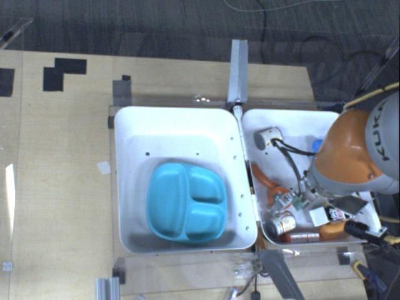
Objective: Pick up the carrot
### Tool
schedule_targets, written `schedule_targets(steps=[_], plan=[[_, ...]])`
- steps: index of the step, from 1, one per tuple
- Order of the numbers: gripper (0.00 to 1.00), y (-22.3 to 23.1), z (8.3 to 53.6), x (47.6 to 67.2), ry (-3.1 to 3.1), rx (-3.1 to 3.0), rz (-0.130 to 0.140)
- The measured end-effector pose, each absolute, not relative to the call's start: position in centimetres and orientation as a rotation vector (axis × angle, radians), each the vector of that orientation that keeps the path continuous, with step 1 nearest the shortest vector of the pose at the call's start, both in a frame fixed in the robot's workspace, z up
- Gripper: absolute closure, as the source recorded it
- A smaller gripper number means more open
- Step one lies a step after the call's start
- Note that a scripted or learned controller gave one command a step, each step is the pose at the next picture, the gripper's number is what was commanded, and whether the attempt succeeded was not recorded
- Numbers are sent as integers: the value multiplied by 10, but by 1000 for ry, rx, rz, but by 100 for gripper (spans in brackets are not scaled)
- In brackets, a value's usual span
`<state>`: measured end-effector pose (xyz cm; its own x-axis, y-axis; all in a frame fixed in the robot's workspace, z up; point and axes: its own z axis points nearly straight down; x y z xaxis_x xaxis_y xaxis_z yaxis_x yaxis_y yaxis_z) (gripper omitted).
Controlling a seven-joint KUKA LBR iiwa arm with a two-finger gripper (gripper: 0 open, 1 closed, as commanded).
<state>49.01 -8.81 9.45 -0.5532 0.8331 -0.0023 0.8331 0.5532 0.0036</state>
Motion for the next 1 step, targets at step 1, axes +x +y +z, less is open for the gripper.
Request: schedule_targets(steps=[1], plan=[[100, -96, 91, 491, 2849, 1299, 13]])
